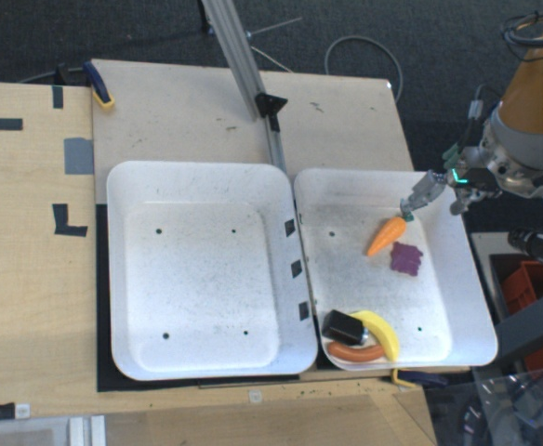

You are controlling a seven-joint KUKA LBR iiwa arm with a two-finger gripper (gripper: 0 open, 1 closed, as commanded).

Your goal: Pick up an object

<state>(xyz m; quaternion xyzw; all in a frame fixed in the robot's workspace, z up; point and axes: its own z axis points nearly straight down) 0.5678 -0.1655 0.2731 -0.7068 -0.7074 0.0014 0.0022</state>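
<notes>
Right bin point(457, 277) contents: orange carrot point(385, 236), tilted, upper end toward the far right wall. Just beside it, nearer the camera, a small purple block point(406, 259). At the near wall: yellow banana point(379, 331) arched over a black block point(343, 326), red sausage point(355, 351) lying along the rim.

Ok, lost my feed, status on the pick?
Gripper over right bin, at carrot's top end. Nothing lifted. Purple piece beside carrot.
</notes>
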